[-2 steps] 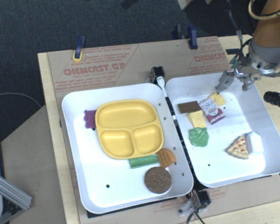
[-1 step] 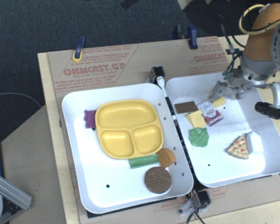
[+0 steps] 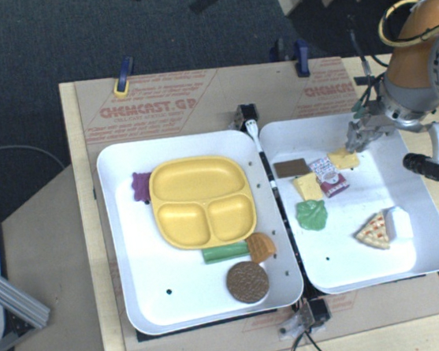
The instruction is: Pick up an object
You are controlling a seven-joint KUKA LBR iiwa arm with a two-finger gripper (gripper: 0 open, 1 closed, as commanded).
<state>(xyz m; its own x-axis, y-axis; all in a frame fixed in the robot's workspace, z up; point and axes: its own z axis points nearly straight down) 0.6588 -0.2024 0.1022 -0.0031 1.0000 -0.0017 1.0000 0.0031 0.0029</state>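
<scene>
Dark carpet surrounds your worktop (image 3: 194, 94), a brown board carrying two shallow white bins side by side.

Start at the near edge. In the left bin (image 3: 138, 292) you have a round brown cookie (image 3: 248, 281), then a small orange-brown piece (image 3: 261, 246) touching a green bar (image 3: 224, 251), then the yellow divided tray (image 3: 203, 199), with a purple piece (image 3: 141, 186) tucked at its far left side. In the right bin (image 3: 420, 257) the nearest item is a pizza slice (image 3: 374, 231), lying alone. Farther in sit a green lump (image 3: 312, 215), a pale yellow block (image 3: 307, 188), a red-and-white packet (image 3: 328, 177) and a dark brown bar (image 3: 291, 167), all crowded close together.

At the far right corner of that bin the hand (image 3: 356, 140) hangs low over a small yellow piece (image 3: 345, 161). You cannot tell whether it is open or closed, or whether it touches the piece.

Judge the task as not yet done: every item appears to rest on a bin floor, nothing is lifted. The yellow piece looks like the likely target. It is small, flat and pale, just beside the packet, so a clean grip may be awkward. What remains is closing, lifting and confirming.
</scene>
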